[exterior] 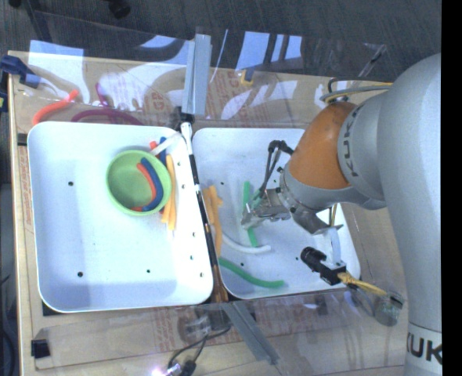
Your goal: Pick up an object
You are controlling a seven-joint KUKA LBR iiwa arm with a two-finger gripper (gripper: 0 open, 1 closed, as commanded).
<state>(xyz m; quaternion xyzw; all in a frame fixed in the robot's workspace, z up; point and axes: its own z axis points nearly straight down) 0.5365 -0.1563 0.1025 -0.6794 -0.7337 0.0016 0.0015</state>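
Observation:
My gripper (249, 216) hangs low over the right bin (294, 143), left of its middle. Directly beside its tip stands a short green stick (247, 197), and a white curved piece (241, 246) lies just below it. A longer green curved strip (250, 276) rests near the bin's front wall. An orange stick (214, 206) leans along the bin's left wall. Whether anything is between the fingers is hidden by the wrist.
The left bin (82, 257) holds a green bowl (125, 185) with a red and a blue curved piece inside, and orange sticks (169, 202) beside it near the dividing wall. Red and purple loops (98, 116) lie on the bench behind the left bin.

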